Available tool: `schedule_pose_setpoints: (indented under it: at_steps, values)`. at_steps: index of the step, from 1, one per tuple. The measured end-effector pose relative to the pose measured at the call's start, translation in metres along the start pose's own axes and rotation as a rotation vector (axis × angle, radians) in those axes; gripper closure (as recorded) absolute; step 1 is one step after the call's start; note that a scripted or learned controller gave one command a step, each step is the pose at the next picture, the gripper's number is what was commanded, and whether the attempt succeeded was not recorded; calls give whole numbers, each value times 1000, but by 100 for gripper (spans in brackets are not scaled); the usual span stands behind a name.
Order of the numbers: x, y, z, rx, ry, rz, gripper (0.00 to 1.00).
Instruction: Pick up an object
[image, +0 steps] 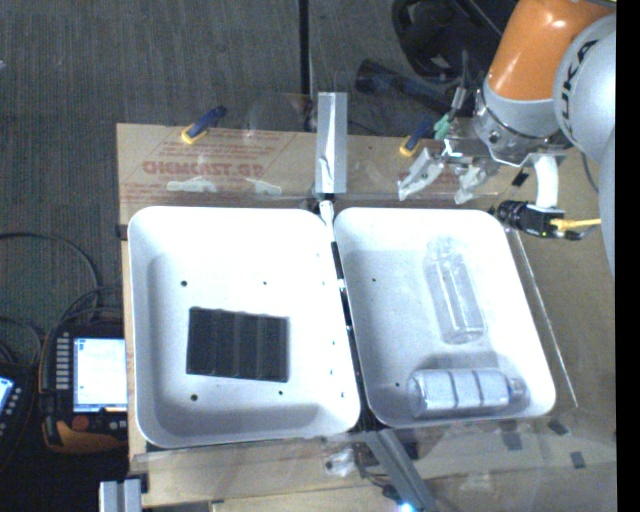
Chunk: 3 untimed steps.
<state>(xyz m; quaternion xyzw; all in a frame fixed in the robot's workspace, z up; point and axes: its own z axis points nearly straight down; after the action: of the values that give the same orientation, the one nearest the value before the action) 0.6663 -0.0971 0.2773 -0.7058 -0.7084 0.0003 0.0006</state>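
Two white bins sit side by side; the left bin holds a black ridged block. My gripper hangs above the far rim of the right bin, fingers spread apart, nothing between them. The clear bottle lies below it toward the near side (a grey segmented pack lies nearer still).

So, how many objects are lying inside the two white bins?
3. A black block in the left bin; a clear bottle and a grey pack in the right bin.
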Motion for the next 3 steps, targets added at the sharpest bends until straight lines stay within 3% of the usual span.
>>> schedule_pose_setpoints:
  at_steps: [1, 2, 3]
  values:
    - [-58, -79, 109, 1, -1, 32, 0]
    - [-105, -92, 177, -17, -4, -33, 0]
    - [-105, -116, 180, -31, -11, -96, 0]
